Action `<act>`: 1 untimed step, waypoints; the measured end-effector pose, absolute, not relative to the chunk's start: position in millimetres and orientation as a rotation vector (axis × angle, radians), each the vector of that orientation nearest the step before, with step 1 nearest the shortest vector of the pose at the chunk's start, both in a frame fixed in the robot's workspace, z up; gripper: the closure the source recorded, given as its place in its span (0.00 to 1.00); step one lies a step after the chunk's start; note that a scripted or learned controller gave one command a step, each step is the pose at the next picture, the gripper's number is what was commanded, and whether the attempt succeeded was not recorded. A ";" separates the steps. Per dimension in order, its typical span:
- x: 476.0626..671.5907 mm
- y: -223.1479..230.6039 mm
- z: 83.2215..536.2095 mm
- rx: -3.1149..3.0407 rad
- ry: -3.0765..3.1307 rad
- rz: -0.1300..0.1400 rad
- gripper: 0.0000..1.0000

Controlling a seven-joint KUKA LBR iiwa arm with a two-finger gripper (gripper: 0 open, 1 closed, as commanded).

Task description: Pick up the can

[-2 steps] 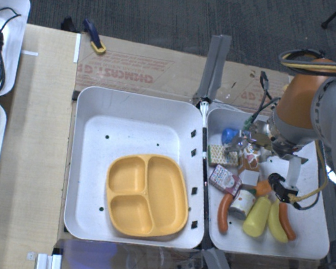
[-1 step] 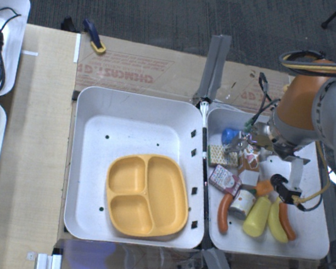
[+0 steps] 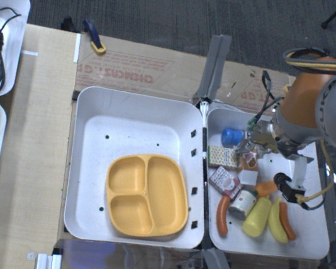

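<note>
- The surface (image 3: pixel 33 140) carried two shallow white bins side by side, the left bin (image 3: pixel 95 112) and the right bin (image 3: pixel 310 241).
- The left bin held one yellow divided plate (image 3: pixel 145 194), lying flat toward the 5 o'clock part of that bin.
- The can (image 3: pixel 243 203) lay in the right bin, near the bin's centre, tilted on its side with its pale end facing up and left.
- A yellow bottle (image 3: pixel 257 217) lay touching the can at its 3 o'clock side; a banana (image 3: pixel 277 224) lay just beyond that bottle.
- A red sausage-shaped item (image 3: pixel 223 215) lay just beside the can at 8 o'clock.
- A pink-and-white packet (image 3: pixel 224 181) lay just beside the can at 10 o'clock, and a patterned box (image 3: pixel 221 157) lay farther up at 11 o'clock.
- A blue cup (image 3: pixel 232 137) lay on its side near the bin's far wall, at 11 o'clock from the can.
- The arm (image 3: pixel 326 106) reached in from 3 o'clock, its orange band over the bin's far right part.
- The hand (image 3: pixel 251 152) hung over the upper middle of the right bin, at 12 o'clock from the can and apart from it.
- Whether the hand was wide or narrow could not be told; clutter around it obscured this.
- No item was seen held in the hand.
</note>
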State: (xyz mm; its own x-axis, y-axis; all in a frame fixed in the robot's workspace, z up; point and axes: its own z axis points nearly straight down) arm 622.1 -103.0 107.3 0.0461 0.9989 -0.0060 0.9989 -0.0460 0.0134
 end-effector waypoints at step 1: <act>630.4 -129.7 95.0 2.377 2.060 -0.001 1.00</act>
State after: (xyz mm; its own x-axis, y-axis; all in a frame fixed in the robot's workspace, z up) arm 630.4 -129.7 95.0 0.1422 0.9898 0.0022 0.9898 -0.1422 -0.0031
